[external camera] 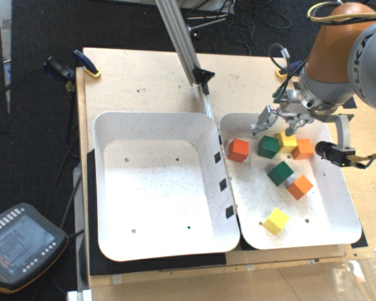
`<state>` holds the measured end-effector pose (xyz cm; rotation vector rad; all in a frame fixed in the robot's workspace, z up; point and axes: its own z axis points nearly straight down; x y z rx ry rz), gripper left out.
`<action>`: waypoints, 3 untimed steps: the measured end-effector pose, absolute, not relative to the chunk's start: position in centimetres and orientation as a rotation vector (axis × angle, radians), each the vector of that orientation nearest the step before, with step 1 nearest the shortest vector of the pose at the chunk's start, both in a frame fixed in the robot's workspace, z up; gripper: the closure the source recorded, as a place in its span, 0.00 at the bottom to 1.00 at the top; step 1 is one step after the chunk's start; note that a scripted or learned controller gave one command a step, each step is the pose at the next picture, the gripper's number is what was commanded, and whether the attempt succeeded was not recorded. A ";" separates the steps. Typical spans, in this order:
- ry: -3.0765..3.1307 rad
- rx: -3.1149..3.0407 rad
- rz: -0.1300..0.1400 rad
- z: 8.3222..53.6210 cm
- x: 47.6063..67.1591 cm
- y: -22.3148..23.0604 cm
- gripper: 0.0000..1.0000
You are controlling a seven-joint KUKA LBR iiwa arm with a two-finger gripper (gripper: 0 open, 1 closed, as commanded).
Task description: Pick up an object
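Note:
My gripper (278,123) hangs open over the back of the right bin (338,227), its two grey fingers spread with nothing between them. Just below it sit a green block (269,147), a yellow block (288,142) and an orange block (303,148), packed side by side. An orange-red block (238,150) lies apart to the left, near the bin's inner wall. Farther forward are a dark green block (279,172) touching an orange block (300,186), and a lone yellow block (276,221) near the front.
The left bin (113,231) holds no blocks. A slanted metal rail (178,33) runs down to the divide between the bins. Blue-and-yellow clamps (81,64) grip the bench's back left corner. A handheld pendant (15,246) lies at the lower left, off the bench.

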<state>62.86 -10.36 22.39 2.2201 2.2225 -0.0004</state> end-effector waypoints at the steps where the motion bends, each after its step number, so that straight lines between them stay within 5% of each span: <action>1: 2.222 2.220 0.000 22.4 62.9 -10.4 0.00; 3: 2.217 2.220 0.002 12.8 63.1 -11.0 0.00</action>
